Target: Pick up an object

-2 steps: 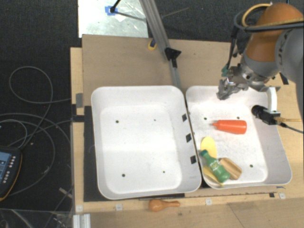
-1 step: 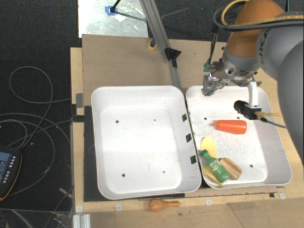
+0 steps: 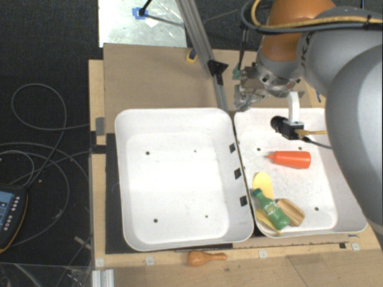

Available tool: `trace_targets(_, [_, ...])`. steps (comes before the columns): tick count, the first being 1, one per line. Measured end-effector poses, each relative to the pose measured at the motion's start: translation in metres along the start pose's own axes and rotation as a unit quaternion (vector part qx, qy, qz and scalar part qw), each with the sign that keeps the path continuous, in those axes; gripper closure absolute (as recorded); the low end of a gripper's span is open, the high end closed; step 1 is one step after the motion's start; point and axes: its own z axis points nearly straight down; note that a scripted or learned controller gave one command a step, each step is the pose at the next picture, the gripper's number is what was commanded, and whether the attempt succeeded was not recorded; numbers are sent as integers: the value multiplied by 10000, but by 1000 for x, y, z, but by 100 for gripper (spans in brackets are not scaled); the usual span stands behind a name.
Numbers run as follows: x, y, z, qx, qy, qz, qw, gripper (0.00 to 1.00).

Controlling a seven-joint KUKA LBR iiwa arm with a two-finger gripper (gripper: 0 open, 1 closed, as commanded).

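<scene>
The right bin (image 3: 344, 217) is holding an orange carrot-shaped piece (image 3: 291, 158), a green bottle (image 3: 270, 211) and a yellow piece (image 3: 264, 185). The pincer (image 3: 244, 100) is hovering at upper centre; its state: cannot tell.

An orange carrot-shaped object (image 3: 291, 158) lies on its side in the middle of the right bin (image 3: 326, 220). Toward that bin's near left corner, a yellow banana-like piece (image 3: 263, 185), a green bottle (image 3: 270, 210) and a tan wooden piece (image 3: 292, 211) lie clustered together, touching.

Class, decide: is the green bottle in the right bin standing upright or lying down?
Lying down: the green bottle rests lengthwise on the right bin floor, beside the yellow piece.
</scene>
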Motion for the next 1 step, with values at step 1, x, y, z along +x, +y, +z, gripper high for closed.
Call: trace_targets(1, [62, 1, -15, 4, 5, -2, 10000, 100])
